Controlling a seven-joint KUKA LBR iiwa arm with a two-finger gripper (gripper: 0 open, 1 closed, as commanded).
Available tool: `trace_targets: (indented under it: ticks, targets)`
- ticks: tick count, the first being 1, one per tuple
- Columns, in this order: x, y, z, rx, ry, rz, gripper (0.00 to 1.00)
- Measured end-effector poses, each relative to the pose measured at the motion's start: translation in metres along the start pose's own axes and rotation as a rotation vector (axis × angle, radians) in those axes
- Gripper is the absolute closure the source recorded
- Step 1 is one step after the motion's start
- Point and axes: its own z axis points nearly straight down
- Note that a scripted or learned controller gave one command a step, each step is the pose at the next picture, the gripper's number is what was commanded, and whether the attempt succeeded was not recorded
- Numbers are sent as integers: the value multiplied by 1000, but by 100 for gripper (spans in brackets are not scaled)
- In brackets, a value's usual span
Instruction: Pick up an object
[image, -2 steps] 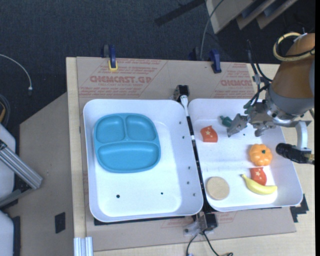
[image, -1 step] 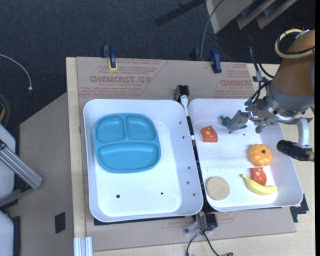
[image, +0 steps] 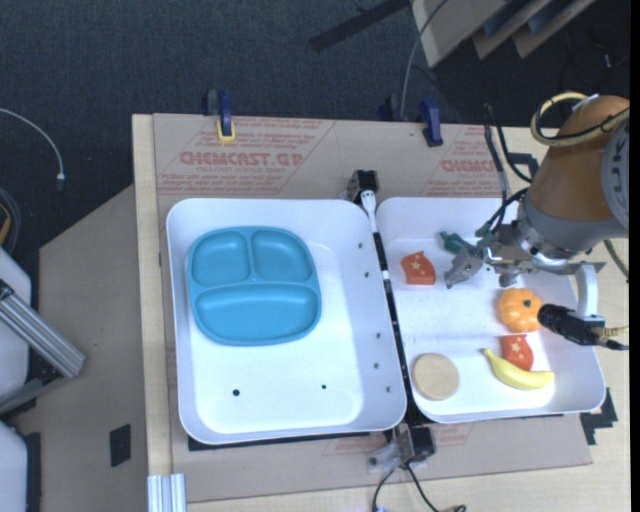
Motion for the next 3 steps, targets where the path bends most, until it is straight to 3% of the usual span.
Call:
trace_targets:
  ticks: [1,2,3]
  targets:
    - [0,-10,49,2,1,0,0]
    - [1,-10,66,0,0,0,0]
    - [1,-10,55,-3,-1,0,100]
